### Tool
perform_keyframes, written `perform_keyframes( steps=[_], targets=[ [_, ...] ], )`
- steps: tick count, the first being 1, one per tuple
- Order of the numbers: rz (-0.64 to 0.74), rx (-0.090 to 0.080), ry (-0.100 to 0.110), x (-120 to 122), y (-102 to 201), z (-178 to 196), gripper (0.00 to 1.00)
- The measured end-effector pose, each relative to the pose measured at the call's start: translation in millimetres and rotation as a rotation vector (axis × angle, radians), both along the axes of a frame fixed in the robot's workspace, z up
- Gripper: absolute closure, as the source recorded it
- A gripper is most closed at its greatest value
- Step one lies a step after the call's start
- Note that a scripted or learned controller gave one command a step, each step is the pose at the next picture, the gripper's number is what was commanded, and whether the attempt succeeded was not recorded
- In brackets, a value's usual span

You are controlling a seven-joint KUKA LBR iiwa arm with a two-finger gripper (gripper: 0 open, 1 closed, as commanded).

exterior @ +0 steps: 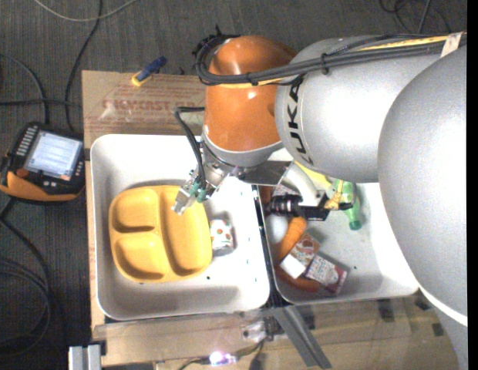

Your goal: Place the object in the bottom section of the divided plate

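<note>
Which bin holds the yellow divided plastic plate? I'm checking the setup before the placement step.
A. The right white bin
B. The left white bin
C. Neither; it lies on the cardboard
B: the yellow divided plastic plate lies flat on the floor of the left white bin, while the right white bin holds packets and other small items.

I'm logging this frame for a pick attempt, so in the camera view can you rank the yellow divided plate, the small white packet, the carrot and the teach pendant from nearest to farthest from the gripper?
1. Yellow divided plate: directly under the gripper, at its upper right rim.
2. Small white packet: just below-right, beside the plate in the left bin.
3. Carrot: in the right bin, across the divider.
4. Teach pendant: off the bench at far left.
</note>
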State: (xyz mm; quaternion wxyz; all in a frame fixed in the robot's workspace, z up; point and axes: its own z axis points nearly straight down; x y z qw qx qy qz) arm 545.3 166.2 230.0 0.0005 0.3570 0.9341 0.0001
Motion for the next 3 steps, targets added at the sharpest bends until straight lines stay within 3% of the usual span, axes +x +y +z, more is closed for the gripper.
perform_keyframes(
  steps=[1, 2, 3],
  targets=[
    [-0.027, -0.002, 0.001, 83.7, 60.2, 8.8, 1.0],
    [-0.163, -0.001, 0.0, 90.0, 42.6, 32.5, 1.0],
    [-0.169, -0.004, 0.006, 55.3, 52.0, -95.6, 1.0]
  ],
)
